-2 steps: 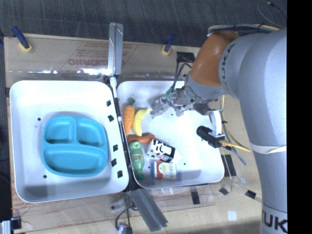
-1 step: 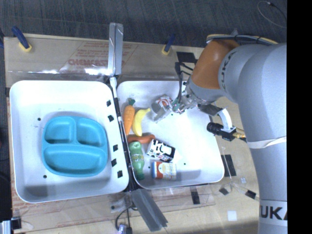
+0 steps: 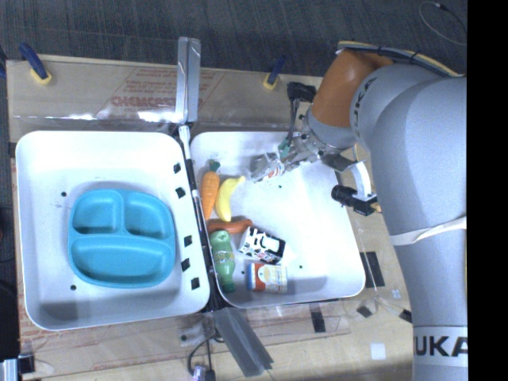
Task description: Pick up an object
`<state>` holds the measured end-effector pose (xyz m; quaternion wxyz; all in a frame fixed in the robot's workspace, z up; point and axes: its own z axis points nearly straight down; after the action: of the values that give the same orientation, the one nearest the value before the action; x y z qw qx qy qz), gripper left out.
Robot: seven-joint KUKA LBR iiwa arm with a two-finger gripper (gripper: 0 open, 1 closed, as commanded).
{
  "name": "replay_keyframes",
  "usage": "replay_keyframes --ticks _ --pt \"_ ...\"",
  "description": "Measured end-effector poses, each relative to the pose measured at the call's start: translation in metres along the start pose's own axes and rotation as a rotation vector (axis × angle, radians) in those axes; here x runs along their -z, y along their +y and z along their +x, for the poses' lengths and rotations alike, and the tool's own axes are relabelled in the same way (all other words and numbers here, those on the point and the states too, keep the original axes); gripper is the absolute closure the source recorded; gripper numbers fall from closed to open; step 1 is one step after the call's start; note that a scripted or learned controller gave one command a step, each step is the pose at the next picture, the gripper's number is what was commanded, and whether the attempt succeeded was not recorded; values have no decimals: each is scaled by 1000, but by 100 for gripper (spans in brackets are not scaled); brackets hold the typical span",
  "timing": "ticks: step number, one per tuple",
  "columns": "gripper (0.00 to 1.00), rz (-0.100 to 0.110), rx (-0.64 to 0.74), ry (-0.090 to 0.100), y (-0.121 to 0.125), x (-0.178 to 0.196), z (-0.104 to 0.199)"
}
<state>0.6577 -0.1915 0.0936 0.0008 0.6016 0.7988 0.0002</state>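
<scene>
Grey arm point(image 3: 413, 173) looms closest, its gripper point(image 3: 270, 165) low over the right bin point(image 3: 325, 244); finger state: cannot tell. Banana point(image 3: 225, 197) and carrot point(image 3: 209, 194) lie just beside it at eight o'clock, against the bin's left wall.

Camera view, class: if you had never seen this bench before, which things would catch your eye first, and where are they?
The big grey arm with its orange band fills the right side, its gripper reaching into the right bin. A bright blue tray sits alone in the left bin. Along the right bin's left wall cluster a carrot, a banana, a green bottle and a can.
</scene>
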Motion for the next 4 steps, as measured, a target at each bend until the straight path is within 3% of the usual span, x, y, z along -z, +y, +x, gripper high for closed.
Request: replay_keyframes --ticks 1,2,3,4 --pt "100 -2 7 -2 2 12 1" --pt "100 1 -48 1 17 110 60" --pt "100 2 -165 1 27 156 123" --pt "100 2 -232 0 29 252 104"
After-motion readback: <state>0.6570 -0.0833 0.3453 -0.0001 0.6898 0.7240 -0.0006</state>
